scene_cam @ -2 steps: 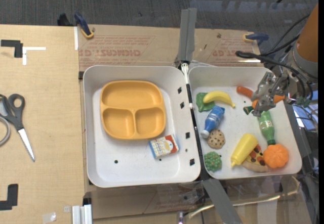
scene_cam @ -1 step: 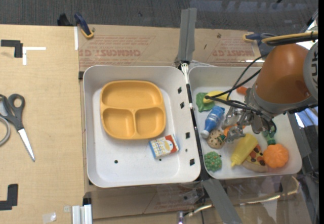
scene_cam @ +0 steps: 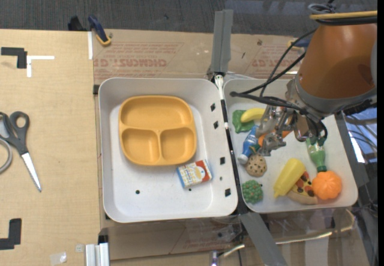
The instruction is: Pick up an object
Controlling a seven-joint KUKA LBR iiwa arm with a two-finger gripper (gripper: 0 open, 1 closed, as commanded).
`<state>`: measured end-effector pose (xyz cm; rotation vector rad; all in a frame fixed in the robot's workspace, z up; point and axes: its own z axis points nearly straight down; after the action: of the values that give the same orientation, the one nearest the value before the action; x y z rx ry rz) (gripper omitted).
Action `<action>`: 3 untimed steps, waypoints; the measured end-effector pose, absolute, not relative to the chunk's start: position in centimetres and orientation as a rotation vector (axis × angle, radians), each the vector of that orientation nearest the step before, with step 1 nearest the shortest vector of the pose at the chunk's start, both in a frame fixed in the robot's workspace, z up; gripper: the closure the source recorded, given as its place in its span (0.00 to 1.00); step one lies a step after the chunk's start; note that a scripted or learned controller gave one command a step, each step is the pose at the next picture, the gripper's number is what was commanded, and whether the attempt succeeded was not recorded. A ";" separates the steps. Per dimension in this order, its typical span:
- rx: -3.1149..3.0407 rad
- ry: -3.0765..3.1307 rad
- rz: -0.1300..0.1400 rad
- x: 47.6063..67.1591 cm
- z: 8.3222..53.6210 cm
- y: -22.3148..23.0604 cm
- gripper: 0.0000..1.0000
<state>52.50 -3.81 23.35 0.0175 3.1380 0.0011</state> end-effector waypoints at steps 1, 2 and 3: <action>0.425 3.110 0.001 53.6 27.6 1.3 1.00; 0.227 3.133 0.000 49.1 27.2 -2.8 1.00; -0.071 3.137 -0.001 53.1 33.0 -9.7 1.00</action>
<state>53.14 -9.67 32.97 -0.0706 3.1369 -0.0012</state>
